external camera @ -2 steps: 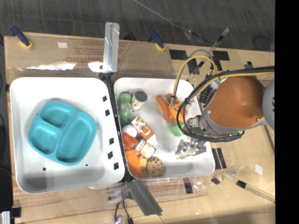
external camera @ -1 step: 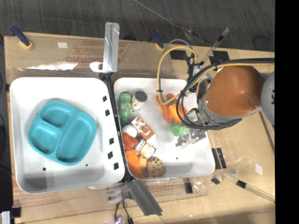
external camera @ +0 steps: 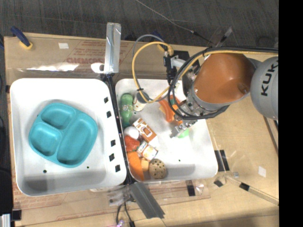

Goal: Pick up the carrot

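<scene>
Two shallow white bins (external camera: 28,183) look like smooth, slightly glossy plastic. A teal three-compartment plastic plate (external camera: 63,134) has a soft sheen. The pale wooden table (external camera: 251,164) looks matt, and the arm's orange band (external camera: 222,78) is glossy.

The arm (external camera: 222,79) reaches over the right bin (external camera: 203,155), its pincer (external camera: 180,129) low above the bin floor beside an orange carrot (external camera: 166,110). Toys crowd that bin's left wall: a green piece (external camera: 126,103), small cartons (external camera: 144,130) and a cookie (external camera: 157,168). Left of this bin, the other bin (external camera: 23,93) holds a teal divided plate (external camera: 63,134).
</scene>
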Available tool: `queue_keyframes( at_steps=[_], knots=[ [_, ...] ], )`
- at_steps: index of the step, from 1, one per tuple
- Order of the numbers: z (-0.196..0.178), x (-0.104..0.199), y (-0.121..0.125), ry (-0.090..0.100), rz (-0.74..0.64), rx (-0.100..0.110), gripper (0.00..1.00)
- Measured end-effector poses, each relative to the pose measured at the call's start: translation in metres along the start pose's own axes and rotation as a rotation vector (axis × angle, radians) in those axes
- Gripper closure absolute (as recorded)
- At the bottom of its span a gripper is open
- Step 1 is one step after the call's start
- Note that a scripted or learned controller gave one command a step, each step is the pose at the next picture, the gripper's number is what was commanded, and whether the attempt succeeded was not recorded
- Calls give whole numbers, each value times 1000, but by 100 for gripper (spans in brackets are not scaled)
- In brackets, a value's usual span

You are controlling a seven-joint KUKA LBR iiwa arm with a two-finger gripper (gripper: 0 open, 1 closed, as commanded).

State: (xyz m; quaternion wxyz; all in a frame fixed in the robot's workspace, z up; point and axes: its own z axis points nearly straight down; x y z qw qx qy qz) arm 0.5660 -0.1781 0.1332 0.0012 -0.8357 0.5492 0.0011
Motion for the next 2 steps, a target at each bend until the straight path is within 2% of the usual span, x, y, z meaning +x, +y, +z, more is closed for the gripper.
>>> queue_keyframes(
  at_steps=[1,2],
  knots=[
    [-68,17,0,2,-296,0,100],
    [-12,-28,-53,-4,-515,-6,100]
  ],
)
